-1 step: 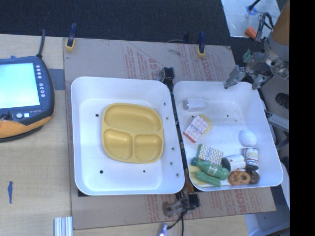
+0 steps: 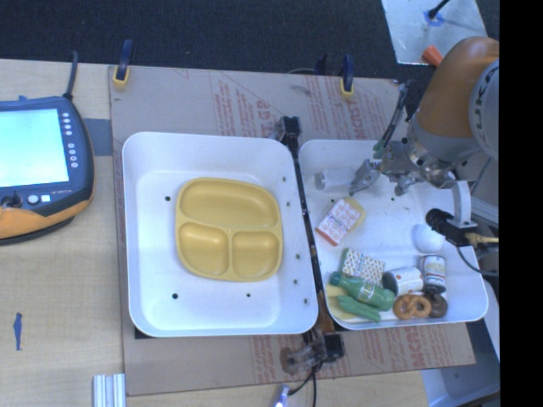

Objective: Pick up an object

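The claw (image 2: 383, 173) is seen over the far part of the right bin (image 2: 475, 312), hanging from the grey arm (image 2: 454, 100) that reaches in from the right. Its two fingers are spread apart, and nothing is seen between them. Just near of it, a small red-and-white packet (image 2: 338, 221) lies tilted on the bin floor. A white egg-shaped object (image 2: 427, 236) is seen toward the right side of the same bin. In the near part of that bin a cluster of objects is gathered: a green patterned box (image 2: 363, 266), a green bottle (image 2: 363, 290), a green bean pod (image 2: 355, 309), a white can (image 2: 404, 277), a small jar (image 2: 433, 269) and a brown pretzel (image 2: 411, 306), most of them touching or just beside one another. In the left bin (image 2: 140, 227) a yellow divided plate (image 2: 229, 227) lies flat near the middle. At the far left of the tabletop (image 2: 59, 295) a handheld control pendant (image 2: 38, 164) with a lit screen is laid.
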You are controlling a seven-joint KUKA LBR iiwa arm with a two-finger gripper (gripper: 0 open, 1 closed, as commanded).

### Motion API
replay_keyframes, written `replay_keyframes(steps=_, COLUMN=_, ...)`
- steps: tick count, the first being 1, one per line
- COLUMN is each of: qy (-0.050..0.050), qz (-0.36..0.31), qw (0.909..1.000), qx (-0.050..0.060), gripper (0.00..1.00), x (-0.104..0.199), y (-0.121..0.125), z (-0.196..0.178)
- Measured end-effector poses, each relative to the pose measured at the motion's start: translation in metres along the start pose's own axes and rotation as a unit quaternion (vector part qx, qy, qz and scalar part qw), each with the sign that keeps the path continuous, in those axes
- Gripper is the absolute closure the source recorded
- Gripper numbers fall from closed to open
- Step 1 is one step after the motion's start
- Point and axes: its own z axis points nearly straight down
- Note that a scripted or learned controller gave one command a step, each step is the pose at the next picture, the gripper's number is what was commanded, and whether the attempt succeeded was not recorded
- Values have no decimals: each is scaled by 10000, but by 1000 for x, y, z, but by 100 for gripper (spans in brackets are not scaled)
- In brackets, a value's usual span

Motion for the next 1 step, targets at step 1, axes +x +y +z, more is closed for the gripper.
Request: replay_keyframes(steps=1, qy=-2, qz=1, qw=10000, qx=0, gripper=0, x=28, y=19, z=54)
